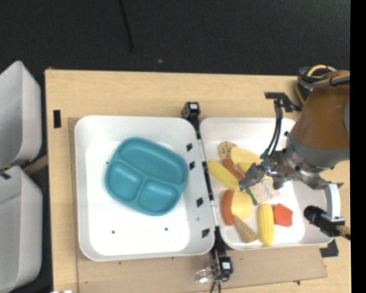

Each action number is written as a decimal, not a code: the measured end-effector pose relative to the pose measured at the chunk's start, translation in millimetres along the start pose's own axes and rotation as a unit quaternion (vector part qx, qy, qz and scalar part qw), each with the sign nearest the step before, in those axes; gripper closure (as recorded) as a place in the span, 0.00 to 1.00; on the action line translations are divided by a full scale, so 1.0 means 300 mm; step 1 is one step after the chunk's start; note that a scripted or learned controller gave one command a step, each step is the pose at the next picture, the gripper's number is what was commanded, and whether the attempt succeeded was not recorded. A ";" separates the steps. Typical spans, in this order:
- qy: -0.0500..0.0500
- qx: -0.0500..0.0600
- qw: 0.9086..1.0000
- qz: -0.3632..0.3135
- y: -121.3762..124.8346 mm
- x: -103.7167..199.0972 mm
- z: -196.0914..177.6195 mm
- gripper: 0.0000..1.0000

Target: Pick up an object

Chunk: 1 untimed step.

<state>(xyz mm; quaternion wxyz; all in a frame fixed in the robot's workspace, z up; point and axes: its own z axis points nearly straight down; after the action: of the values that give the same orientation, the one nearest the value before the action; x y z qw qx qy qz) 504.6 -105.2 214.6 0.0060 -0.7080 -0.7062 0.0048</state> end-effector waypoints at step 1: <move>-0.001 -0.006 1.000 -0.002 0.008 0.001 -0.020 0.00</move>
<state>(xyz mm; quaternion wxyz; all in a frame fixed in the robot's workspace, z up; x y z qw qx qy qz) 507.1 -104.9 220.5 0.0015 -0.7065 -0.7077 0.0011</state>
